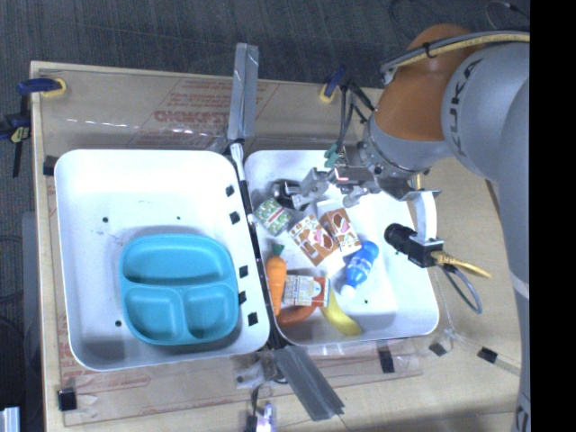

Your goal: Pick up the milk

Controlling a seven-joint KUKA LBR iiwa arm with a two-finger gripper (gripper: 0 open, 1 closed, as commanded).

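Meanwhile, the gripper (301,190) hovers low in the right bin (409,309), near the milk carton (271,215). Whether its pincer is spread or pressed together cannot be told.

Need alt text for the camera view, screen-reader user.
The gripper hangs over the right bin, above small cartons, a blue bottle, a carrot and a banana. The left bin holds a blue divided tray.

Milk (272,215): small green-and-white carton, lying tilted in the right bin's upper-left part, close to the divider wall. Just left of the brown-and-white cartons, above the carrot.
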